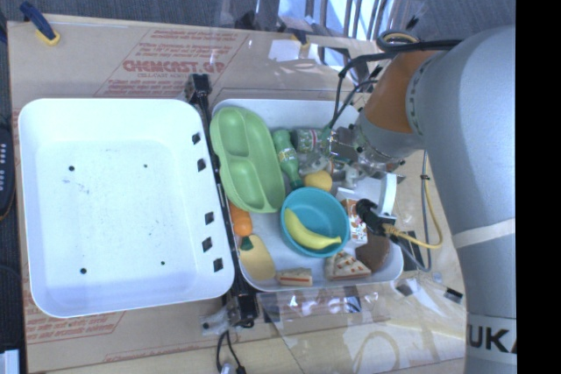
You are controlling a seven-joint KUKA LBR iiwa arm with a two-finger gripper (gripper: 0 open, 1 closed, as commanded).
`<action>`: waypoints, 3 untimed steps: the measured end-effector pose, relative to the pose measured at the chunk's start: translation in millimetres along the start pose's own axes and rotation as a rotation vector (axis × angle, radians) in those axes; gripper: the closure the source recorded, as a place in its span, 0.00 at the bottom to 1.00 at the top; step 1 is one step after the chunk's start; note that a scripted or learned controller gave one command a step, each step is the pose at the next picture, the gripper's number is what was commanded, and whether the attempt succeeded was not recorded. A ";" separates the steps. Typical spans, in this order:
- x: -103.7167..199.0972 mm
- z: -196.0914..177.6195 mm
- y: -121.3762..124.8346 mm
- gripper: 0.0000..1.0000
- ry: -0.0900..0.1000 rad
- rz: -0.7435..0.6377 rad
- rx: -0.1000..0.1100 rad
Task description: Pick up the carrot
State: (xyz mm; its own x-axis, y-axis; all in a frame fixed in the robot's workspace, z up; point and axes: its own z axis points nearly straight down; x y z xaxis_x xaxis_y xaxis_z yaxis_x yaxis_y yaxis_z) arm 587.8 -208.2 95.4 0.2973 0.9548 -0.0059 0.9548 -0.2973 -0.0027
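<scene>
While the carrot (241, 222) lies at the bin's left wall, the gripper (344, 155) hangs well right; I cannot tell its jaws' state.

Bulky grey KUKA arm (473, 188), orange band (390, 96) above the wrist, black cables looped at twelve o'clock, white letters "UKA" at five o'clock

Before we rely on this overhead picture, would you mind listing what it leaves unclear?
- Gripper: its fingers are lost among the toys under the wrist, so open or shut is unclear.
- Carrot: partly tucked under the green plate, just an orange end visible.
- Items beside the blue bowl at the arm: too small to identify.
</scene>
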 end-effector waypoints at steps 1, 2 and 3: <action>-8.2 -68.6 -41.8 0.00 0.006 -0.054 0.002; 3.5 -5.9 -22.5 0.00 0.002 -0.036 -0.009; 1.0 -5.5 -0.8 0.00 -0.004 -0.204 -0.015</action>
State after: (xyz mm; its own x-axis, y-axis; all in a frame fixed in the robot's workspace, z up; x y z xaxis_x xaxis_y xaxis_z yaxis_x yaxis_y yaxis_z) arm 587.4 -207.0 100.8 0.0978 0.9952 -0.0108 0.9952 -0.0976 0.0101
